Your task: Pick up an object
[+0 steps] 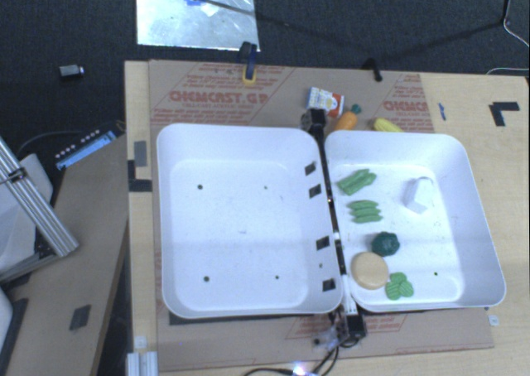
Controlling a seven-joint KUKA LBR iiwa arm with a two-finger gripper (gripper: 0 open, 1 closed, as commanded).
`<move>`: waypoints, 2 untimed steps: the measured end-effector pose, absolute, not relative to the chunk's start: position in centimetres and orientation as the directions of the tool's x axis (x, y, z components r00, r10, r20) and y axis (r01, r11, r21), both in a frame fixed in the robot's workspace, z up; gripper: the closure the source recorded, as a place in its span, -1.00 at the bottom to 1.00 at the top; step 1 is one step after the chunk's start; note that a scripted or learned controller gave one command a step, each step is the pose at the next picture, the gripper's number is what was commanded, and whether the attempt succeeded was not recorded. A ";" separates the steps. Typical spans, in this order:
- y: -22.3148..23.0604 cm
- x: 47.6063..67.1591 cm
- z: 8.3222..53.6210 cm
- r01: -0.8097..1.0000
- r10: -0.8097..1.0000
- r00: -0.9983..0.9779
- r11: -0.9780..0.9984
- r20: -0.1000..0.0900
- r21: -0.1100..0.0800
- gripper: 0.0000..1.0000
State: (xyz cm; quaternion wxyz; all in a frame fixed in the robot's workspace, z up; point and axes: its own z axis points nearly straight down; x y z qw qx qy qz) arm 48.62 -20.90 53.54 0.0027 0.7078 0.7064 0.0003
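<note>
Two shallow white plastic bins sit side by side on a brown cardboard sheet with red lettering [215, 94] that covers the bench. The left bin [240, 225] shows its bare floor with a few small dark holes. The right bin [472, 200] contains all the loose objects available for picking.

Contents of the right bin, from the far end to the near end:
- A light green pod-shaped toy [357, 181] lies tilted near the bin's left wall.
- A second green pod-shaped toy [364, 211] lies just below it, apart from the first.
- A small white block [419, 194] stands to their right, well apart from both.
- A dark green rounded lump [385, 243] rests near the middle.
- A tan round disc [370, 270] lies just beside the lump, on its near side.
- A bright green leafy piece [399, 286] lies just right of the disc, close to the near wall.

Small black clips [315, 192] line the seam between the bins.

Beyond the far rims, on the cardboard, lie a small white and red packet [323, 101], an orange carrot-shaped toy [346, 121] and a yellow elongated toy [386, 126]. A blue and yellow clamp [248, 64] grips the far edge of the cardboard. A shiny silver sheet [195, 2] lies on the dark floor beyond.
</note>
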 end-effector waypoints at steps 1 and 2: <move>-20.4 48.6 53.5 1.000 1.000 -0.003 0.003 -0.001 0.003 1.00; -18.5 48.9 53.5 1.000 1.000 -0.005 0.005 -0.001 0.003 1.00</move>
